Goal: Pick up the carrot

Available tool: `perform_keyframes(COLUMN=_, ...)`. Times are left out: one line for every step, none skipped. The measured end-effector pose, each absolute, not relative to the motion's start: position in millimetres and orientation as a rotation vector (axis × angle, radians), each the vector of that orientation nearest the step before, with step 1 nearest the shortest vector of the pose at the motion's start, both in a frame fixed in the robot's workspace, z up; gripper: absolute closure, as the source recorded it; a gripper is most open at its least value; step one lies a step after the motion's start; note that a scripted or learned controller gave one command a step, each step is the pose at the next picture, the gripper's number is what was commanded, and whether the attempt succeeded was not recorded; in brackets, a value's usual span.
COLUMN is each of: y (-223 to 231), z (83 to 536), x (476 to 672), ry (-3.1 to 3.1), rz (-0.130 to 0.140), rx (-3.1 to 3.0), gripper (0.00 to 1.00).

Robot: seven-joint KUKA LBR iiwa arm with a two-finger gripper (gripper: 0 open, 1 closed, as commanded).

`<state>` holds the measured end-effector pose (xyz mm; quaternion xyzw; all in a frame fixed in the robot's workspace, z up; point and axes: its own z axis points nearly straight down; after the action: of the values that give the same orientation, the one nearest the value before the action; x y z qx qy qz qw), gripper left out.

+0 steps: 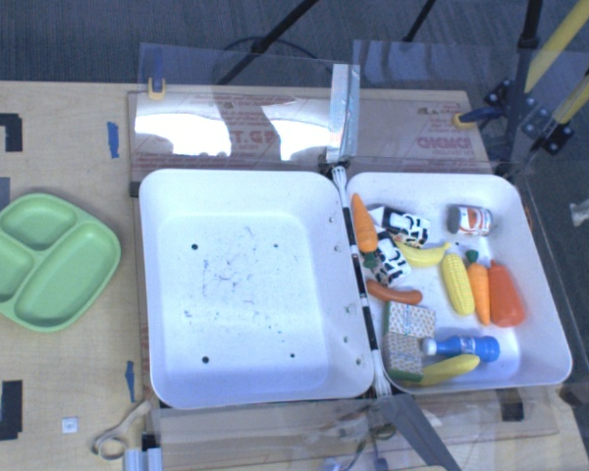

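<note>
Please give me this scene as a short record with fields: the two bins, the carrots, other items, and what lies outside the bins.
left bin: white, shallow
right bin: white, holds the toys
carrot: at right bin's left wall, lying lengthwise
second carrot: right of the corn
other items: can, banana, blue bottle, orange pepper
outside bins: green tray at far left of bench

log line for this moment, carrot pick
carrot: right bin, far-left edge, untouched | corn cob: mid-bin | left bin: no objects | green plate: bench left
</note>
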<state>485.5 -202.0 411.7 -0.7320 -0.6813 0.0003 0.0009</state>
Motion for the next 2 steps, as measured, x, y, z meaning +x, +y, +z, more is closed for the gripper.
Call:
perform_keyframes(y=-202.0, z=422.1, x=487.0, ry=-2.144, rz=0.0, rx=-2.299, gripper=1.0)
perform_keyframes(y=-202.1, z=432.4, x=488.5, ry=-2.148, rz=0.0, rx=-2.3, gripper=1.0)
